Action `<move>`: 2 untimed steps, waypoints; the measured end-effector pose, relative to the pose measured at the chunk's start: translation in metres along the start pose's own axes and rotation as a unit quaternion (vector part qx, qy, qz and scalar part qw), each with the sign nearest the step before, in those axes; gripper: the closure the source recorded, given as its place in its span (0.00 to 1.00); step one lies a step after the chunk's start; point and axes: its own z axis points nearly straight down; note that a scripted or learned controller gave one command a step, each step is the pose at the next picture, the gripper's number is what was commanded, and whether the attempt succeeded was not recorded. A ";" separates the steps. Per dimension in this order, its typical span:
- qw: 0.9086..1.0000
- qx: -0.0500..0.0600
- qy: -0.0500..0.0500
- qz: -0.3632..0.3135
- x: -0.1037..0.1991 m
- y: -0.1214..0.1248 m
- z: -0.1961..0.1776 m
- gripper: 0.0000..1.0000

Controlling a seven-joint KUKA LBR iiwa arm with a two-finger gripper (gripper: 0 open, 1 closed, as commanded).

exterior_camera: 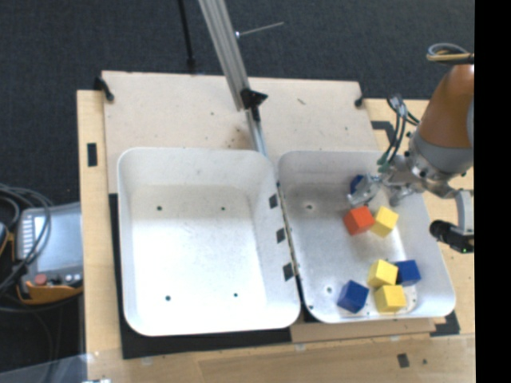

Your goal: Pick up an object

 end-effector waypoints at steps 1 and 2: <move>1.000 -0.007 -0.003 0.001 -0.001 0.004 0.057 0.00; 1.000 -0.015 -0.003 0.000 -0.001 0.009 0.057 0.00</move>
